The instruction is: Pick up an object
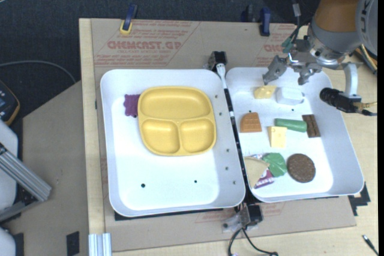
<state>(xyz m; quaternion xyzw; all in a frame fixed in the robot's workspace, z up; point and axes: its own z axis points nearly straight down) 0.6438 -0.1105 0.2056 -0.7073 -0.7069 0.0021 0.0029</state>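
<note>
My gripper [291, 74] hovers over the far end of the right bin [348, 147], its two fingers spread open with nothing between them. Just below the fingers lie a pale yellow chunk [264, 92] and a small white piece [291, 95]. Nearer the middle of this bin sit a tan bread slice [251, 123], a yellow cheese block [278, 136], a green piece [291, 125] and a brown bar [311, 125]. At the near end rest a round brown cookie [300, 167] and a green and purple packet [270, 166].
The left bin [120, 177] holds a yellow divided plate [177, 119] with a purple item [130, 104] at its left edge. A black-edged ridge [231, 123] separates the two bins. Cardboard [168, 42] lies beneath them.
</note>
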